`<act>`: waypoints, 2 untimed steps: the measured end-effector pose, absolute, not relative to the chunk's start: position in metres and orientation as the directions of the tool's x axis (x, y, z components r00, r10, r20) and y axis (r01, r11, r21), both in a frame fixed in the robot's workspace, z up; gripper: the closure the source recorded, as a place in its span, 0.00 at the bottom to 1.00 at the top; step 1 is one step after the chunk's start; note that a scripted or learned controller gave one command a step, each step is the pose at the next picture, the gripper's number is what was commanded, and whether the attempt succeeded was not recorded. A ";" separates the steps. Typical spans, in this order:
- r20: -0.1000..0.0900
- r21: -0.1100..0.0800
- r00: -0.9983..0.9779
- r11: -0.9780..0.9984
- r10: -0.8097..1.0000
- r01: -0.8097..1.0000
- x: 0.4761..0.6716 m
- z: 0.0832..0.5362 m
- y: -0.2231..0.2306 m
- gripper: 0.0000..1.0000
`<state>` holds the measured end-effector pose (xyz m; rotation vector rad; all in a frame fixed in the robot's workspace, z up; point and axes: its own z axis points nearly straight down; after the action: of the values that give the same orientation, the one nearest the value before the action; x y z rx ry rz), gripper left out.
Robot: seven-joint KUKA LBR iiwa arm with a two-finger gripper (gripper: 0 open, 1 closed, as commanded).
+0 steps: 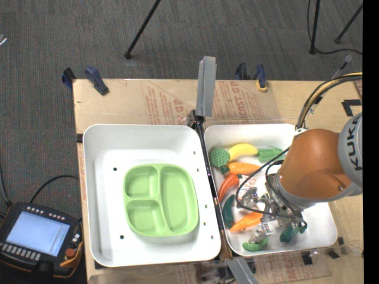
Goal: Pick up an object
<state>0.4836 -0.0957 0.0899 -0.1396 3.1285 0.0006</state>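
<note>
1. The end effector [267,218] is low in the right bin [324,225], among cables and metal parts under the orange band [311,164]. I cannot tell how it is set or whether anything is caught in it.
2. Just beside it lie the toy foods that could be picked: an orange carrot [246,222] touching or nearly touching it, a small green piece [256,245] below, and a dark green piece [289,234] to the right.
3. Farther up the bin sit a yellow banana [243,151], a round green fruit [219,157], and more orange pieces [244,168].
4. The left bin [100,158] holds a green divided plate [160,200].
5. Judged from this, the reach down is made; a secure grasp and the lift are not yet evident.
6. Readable writing: "KU" on the arm [355,152]. The red print on the cardboard surface [142,99] is too small to read.
</note>
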 end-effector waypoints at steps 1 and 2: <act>-0.008 0.000 -0.984 0.984 -0.180 -0.180 0.486 0.089 -0.091 0.00; -0.009 0.000 -0.982 0.982 -0.190 -0.190 0.486 0.090 -0.092 0.00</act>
<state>0.4856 -0.0923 0.0896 -0.2993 3.1186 0.0009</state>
